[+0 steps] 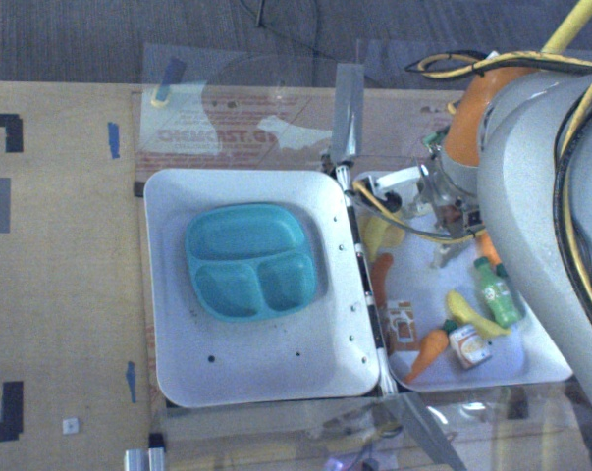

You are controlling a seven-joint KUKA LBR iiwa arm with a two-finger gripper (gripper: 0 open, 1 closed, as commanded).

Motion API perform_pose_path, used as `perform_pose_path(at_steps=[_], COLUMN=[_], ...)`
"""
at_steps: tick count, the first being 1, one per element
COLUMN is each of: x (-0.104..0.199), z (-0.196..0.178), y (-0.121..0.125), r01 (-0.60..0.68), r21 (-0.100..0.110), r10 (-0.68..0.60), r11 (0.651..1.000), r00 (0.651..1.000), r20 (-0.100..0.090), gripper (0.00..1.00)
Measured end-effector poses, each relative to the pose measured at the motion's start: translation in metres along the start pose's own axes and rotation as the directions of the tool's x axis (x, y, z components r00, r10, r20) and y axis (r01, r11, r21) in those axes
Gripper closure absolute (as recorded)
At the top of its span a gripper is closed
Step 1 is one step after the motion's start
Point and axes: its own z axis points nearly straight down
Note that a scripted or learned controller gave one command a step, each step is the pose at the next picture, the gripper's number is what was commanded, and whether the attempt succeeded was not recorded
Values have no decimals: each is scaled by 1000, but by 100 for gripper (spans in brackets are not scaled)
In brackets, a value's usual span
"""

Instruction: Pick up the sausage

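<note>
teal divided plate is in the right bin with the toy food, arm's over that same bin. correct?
Not quite. The camera view shows the teal divided plate in the left bin, on its own. The toy food, such as the carrot and green bottle, lies in the right bin, and the arm is over that one.

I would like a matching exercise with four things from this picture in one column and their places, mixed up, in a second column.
Things:
1. tray
2. carrot
3. green bottle
4. sausage

Places:
A. right bin, near its left wall
B. left bin
C. right bin, near its front edge
D. right bin, by the arm's edge

Pairs: 1-B, 2-C, 3-D, 4-A
</note>
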Motion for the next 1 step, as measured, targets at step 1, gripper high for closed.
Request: perform_pose_path(at_steps=[1], x=[0], z=[-11], y=[-1], r01=[3], r21=[1], r10=[-3], r11=[1000], r00=[1000], r20=[2], gripper=[100])
